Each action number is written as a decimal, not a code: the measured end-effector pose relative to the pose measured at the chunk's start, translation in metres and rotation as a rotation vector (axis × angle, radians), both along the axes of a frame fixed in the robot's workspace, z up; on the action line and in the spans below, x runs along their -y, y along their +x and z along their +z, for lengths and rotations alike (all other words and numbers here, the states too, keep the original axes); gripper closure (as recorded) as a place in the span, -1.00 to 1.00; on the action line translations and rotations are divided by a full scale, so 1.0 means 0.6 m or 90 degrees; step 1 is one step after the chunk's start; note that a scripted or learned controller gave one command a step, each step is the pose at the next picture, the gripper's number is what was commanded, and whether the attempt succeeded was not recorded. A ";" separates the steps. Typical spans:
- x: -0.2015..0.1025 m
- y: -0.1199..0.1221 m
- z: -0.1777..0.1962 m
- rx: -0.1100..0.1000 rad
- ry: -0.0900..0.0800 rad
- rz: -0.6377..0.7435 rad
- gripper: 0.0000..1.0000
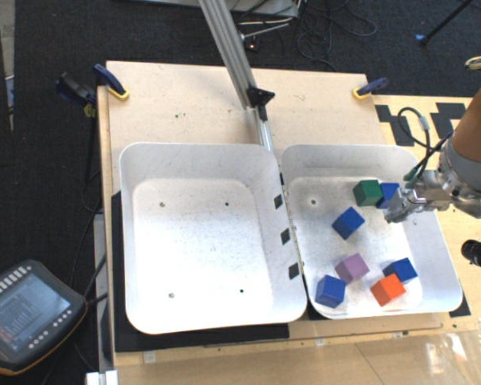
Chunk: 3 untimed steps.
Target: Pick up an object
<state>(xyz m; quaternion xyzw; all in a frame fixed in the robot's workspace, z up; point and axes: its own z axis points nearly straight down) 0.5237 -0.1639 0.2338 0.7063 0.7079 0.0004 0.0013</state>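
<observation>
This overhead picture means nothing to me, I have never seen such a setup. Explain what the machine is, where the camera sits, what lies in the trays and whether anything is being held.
The camera is fixed above a bench and looks down on it at a slant. On the bench sit two shallow white bins side by side: the left bin and the right bin.

The machine is a robot arm, grey with an orange band, reaching in from the right edge. Its gripper hangs over the right bin's far right part, close to a green block and a blue block that touch each other.

Also in the right bin: a second blue block near the middle, a purple block, a third blue block at the near edge, and an orange block beside a fourth blue block.

I cannot see anything held.
</observation>
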 end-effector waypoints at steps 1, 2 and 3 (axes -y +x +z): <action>-0.073 0.022 -0.011 -0.002 0.001 0.003 1.00; -0.160 0.058 -0.002 0.000 0.001 0.004 1.00; -0.265 0.083 0.001 0.000 0.002 0.004 1.00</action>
